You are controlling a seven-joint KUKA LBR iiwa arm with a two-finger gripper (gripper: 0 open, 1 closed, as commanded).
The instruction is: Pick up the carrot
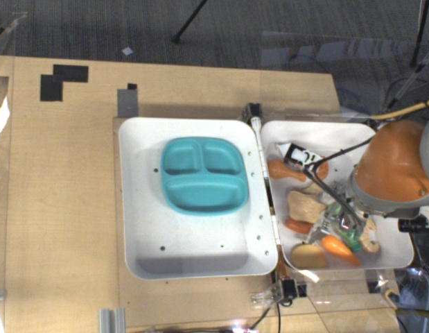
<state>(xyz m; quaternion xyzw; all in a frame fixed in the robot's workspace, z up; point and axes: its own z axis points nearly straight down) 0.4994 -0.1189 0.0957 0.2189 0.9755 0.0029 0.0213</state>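
The carrot, orange with a green top, lies near the front of the right bin, among other toy foods. My gripper hangs low over the bin, just above and slightly behind the carrot, at the end of the grey arm with its orange band. The carrot looks to be resting on the bin floor. Metal parts of the gripper hide the carrot's rear edge.
The right bin also holds a tan bread slice, a brown sausage, a red piece and a yellowish roll. A teal divided plate sits in the left bin. A cable crosses the right bin.
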